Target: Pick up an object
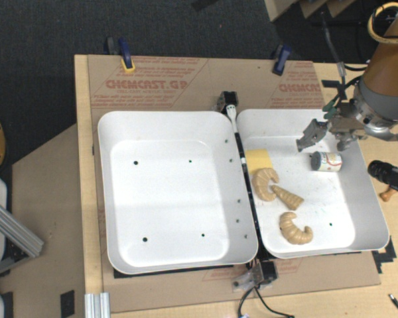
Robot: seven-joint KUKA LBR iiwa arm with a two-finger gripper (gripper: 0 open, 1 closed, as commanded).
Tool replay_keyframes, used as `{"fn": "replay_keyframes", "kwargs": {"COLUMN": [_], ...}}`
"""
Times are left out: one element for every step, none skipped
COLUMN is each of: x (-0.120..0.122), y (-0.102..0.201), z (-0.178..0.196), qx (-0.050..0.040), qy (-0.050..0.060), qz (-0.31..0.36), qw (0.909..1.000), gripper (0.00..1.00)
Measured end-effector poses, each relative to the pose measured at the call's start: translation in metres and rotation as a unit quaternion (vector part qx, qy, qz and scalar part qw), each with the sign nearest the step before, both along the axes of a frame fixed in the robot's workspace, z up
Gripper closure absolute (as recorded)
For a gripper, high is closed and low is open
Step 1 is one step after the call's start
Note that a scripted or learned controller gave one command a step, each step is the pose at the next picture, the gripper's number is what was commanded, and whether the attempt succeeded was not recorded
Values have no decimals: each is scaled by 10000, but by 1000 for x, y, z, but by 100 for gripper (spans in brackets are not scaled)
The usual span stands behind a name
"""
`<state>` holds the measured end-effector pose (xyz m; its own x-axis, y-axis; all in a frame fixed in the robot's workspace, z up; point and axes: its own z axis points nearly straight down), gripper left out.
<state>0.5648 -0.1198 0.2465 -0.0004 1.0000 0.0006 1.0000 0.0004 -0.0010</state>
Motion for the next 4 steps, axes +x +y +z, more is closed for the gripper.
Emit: {"fn": "replay_keyframes", "kwargs": {"x": [-4, -5, -28, -54], "y": [95, 90, 134, 160], "z": [180, 180, 87, 129], "qx": [6, -9, 4, 2], "qy": [-115, -31, 52, -28], "qz": [56, 7, 20, 17], "qw": [9999, 10000, 10000, 10000], "gripper": [0, 100, 100, 100]}}
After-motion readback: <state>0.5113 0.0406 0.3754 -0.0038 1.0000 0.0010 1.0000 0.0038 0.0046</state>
